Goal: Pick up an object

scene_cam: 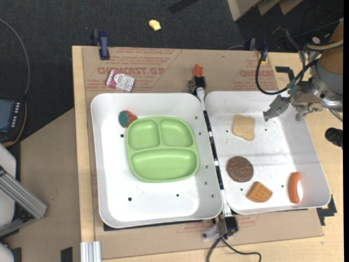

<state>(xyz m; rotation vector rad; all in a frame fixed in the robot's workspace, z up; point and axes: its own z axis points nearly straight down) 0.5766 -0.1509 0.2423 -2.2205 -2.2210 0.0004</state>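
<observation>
Where the grey arm reaches in, the pincer hangs over the right white bin, whether spread or closed cannot be told. Pale bread slice lies near it.

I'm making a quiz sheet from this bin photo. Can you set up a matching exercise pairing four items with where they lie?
Things:
1. green divided plate
2. sausage
3. pale bread slice
4. round brown patty

Places:
A. right bin, upper part
B. left bin
C. right bin, near its right edge
D. right bin, middle, above the waffle piece

Pairs: 1-B, 2-C, 3-A, 4-D
</observation>
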